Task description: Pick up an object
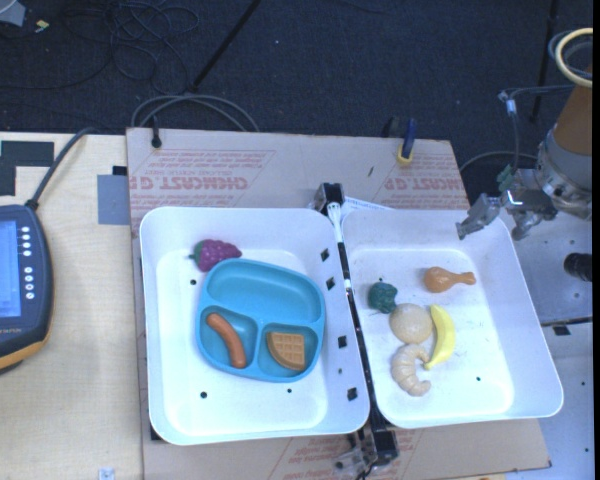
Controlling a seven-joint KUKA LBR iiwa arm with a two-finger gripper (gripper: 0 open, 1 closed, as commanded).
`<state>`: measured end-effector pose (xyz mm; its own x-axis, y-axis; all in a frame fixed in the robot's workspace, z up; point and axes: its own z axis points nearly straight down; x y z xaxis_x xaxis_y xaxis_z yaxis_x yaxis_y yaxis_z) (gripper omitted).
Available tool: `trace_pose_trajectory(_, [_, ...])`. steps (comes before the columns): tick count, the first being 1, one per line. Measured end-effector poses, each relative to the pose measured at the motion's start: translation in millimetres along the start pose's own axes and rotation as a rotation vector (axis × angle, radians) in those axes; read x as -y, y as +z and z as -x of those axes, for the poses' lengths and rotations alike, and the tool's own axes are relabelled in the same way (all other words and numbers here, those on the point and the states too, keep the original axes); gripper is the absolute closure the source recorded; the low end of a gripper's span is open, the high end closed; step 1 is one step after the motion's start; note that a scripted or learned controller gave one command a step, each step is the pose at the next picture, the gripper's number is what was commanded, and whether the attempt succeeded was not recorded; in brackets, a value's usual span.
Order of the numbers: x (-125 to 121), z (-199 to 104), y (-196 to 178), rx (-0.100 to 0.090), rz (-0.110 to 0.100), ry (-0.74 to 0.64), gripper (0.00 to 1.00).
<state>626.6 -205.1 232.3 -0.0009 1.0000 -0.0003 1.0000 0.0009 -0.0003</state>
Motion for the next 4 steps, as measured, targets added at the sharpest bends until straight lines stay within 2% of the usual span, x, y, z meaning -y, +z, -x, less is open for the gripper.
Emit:
trace_pose_trajectory(1, [68.2,-16.2,151.8,-0.003,-0.009,0.001,0.00])
trace_pose_trajectory(2, [64.9,-13.0,134.3,-0.002,-0.003,0.004,1.00])
trace_pose_trajectory(3, [11.4,-7.7,91.6,0.001,0.006,-0.001,1.00])
trace_pose_trajectory(4, [28.1,7.8,147.0,-0.001,-0.003,0.001,1.00])
